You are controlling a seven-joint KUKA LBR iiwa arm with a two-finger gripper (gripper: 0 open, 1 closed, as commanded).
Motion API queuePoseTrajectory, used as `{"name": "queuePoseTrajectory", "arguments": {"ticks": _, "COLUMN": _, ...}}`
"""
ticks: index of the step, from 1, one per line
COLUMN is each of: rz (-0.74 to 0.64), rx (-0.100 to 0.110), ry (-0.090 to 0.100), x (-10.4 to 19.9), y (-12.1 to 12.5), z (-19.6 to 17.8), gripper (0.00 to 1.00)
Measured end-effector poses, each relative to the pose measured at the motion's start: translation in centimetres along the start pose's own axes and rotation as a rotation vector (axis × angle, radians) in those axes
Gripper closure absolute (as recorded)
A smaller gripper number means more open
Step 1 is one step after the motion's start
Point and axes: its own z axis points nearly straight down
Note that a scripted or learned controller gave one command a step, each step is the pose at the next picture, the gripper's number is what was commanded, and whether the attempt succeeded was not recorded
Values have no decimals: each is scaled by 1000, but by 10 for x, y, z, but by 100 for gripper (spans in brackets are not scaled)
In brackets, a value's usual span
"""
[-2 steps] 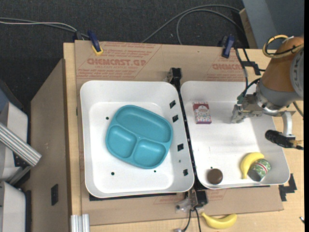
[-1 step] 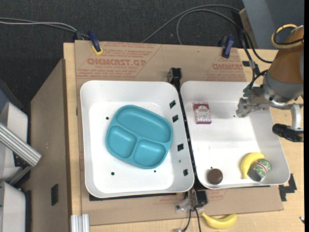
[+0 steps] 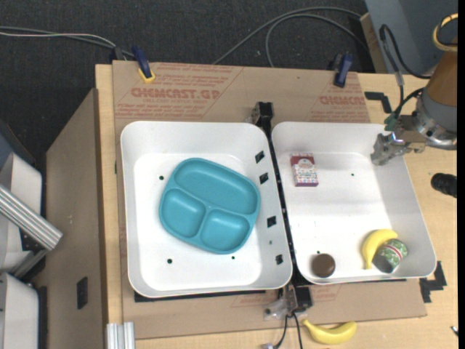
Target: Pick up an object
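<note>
In the right bin (image 3: 349, 202) lie a small red and white packet (image 3: 304, 170) near the back left, a brown round piece (image 3: 322, 265) at the front, and a yellow banana (image 3: 375, 246) with a small green and red can (image 3: 391, 255) against it in the front right corner. A blue divided plate (image 3: 209, 205) rests in the left bin (image 3: 145, 217). My gripper (image 3: 387, 147) hangs over the right bin's back right edge, far from every object, with nothing seen in it.
A second yellow banana (image 3: 331, 331) lies outside the bins on the front of the cardboard sheet (image 3: 232, 93). Blue clamps (image 3: 144, 67) hold the sheet's back edge. Cables run behind the bench. The arm's grey body (image 3: 439, 107) stands at the right.
</note>
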Motion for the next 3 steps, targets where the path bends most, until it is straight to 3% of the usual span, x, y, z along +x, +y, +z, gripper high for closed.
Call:
{"name": "queuePoseTrajectory", "arguments": {"ticks": 1, "rz": 0, "rx": -2, "ry": -1, "x": -3, "y": -3, "z": -45, "gripper": 100}}
{"name": "queuePoseTrajectory", "arguments": {"ticks": 3, "rz": -5, "rx": 6, "ry": 3, "x": 110, "y": -1, "z": -47, "gripper": 100}}
